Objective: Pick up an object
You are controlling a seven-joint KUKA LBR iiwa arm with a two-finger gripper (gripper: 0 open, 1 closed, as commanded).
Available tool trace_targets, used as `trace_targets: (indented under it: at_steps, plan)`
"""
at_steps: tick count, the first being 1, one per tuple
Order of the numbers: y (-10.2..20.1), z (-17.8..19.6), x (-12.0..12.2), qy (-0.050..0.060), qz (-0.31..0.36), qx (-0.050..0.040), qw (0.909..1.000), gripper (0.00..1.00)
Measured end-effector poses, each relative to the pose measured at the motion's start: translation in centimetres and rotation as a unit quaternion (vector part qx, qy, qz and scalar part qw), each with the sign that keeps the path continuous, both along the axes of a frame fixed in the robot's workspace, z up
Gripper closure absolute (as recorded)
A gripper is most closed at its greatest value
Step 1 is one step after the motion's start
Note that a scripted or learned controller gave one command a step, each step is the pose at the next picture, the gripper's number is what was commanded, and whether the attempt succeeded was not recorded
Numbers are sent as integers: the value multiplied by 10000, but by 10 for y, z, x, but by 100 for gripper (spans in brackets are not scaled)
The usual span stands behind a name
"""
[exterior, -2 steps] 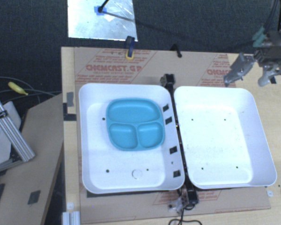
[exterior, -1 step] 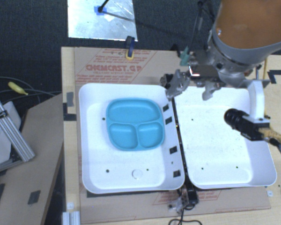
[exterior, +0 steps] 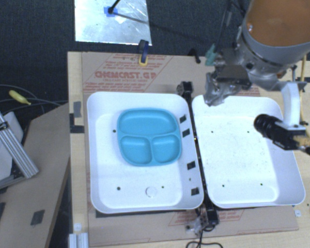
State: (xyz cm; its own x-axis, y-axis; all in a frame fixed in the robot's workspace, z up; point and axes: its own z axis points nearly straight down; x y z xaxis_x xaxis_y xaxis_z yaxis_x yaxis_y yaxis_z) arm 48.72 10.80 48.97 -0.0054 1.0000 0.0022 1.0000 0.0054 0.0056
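A light blue divided plate (exterior: 147, 137) lies flat in the left bin (exterior: 101, 154), a little behind its middle. A small pale round disc (exterior: 151, 191) sits near that bin's front edge. My gripper (exterior: 215, 96) hangs over the back left corner of the right bin (exterior: 248, 164), close to the divider between the bins. It is well apart from the plate, to the plate's right and behind it. I see nothing held in it.
A black cylinder (exterior: 271, 128) on a white bracket (exterior: 291, 105) juts over the right bin's right side. The bins rest on a cardboard sheet (exterior: 124, 71). A shiny square sheet (exterior: 112, 13) lies beyond the bench. A metal frame (exterior: 8, 143) stands at far left.
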Motion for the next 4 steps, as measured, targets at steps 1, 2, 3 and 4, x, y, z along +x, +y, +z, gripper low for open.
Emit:
trace_targets:
  at_steps: [1,2,3,4]
  plan:
    - [62,-47,-1,24,5,-5,10000,100]
    - [4,-18,0,1,-39,-5,10000,100]
    - [7,-23,0,13,-20,-6,10000,100]
    - [22,-31,29,14,-9,-10,10000,100]
